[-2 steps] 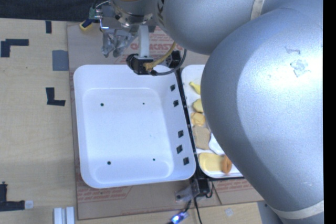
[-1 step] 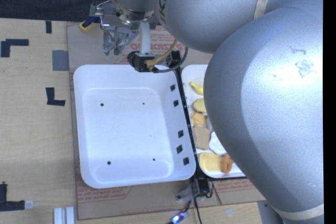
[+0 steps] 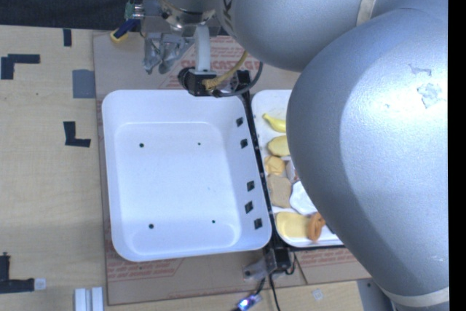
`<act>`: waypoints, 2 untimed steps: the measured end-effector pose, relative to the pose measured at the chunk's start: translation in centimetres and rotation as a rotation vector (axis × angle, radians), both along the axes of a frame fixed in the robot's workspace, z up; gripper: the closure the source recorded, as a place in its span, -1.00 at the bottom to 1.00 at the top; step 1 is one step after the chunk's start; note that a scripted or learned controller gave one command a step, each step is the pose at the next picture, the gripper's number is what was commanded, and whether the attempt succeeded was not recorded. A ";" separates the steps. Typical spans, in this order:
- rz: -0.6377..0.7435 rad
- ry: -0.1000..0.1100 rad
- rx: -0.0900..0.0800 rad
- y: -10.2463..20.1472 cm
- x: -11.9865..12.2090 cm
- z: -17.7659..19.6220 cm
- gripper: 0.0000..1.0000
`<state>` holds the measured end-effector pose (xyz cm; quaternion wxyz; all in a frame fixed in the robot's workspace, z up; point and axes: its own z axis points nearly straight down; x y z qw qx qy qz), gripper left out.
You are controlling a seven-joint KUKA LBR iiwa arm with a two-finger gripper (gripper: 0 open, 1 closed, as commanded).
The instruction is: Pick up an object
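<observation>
My gripper [image 3: 163,57] hangs below the orange wrist band at the top of the view, over the brown board just beyond the far edge of the left bin [image 3: 116,156]. I see nothing in it. The right bin [image 3: 260,100] holds several small items: a yellow banana-shaped piece [image 3: 274,121], a yellow rounded piece [image 3: 279,147], a tan flat piece [image 3: 280,190], a white piece [image 3: 301,197], a pale yellow piece [image 3: 290,225] and an orange piece [image 3: 314,227]. The grey arm hides most of that bin.
The arm's large grey links [image 3: 378,127] cover the right side of the view. A black cable loop [image 3: 211,81] hangs by the left bin's far rim. Black clips [image 3: 250,186] line the divide between the bins. Black tape marks [image 3: 73,135] lie on the wooden bench at left.
</observation>
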<state>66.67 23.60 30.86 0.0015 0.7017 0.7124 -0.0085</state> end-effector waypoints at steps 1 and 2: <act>-0.015 -0.002 0.010 -0.4 0.0 -8.9 1.00; -0.011 -0.007 0.013 -0.2 0.1 -7.3 1.00</act>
